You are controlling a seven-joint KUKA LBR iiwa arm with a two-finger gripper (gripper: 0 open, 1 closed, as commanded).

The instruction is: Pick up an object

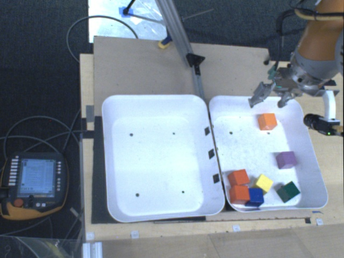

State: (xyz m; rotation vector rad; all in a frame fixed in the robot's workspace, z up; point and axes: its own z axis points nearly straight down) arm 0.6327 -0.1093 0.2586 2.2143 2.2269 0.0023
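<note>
- We look down on a brown bench (145, 63) set on dark carpet, with two shallow white bins side by side on it.
- Far left, on the floor, we see a teach pendant (33, 186) with its cables looping round it.
- The left bin (115, 112) sits between pendant and right bin; a slanted metal pole (180, 34) crosses the bench behind it.
- The right bin (317, 190) holds all the blocks: at its near edge two orange blocks (239, 185), a blue block (256, 196), a yellow block (264, 183) and a green block (288, 191) crowd together; a purple block (286, 159) lies apart, mid-bin.
- The likeliest target, we judge, is the lone orange block (267, 121) at the far end, well apart from the rest.
- The gripper (273, 94) hangs just beyond it, fingers spread apart and holding nothing.
- Risks, as we see them: the fingers could come down off-centre and nudge the block away, or strike the bin's far rim, which lies close by.
</note>
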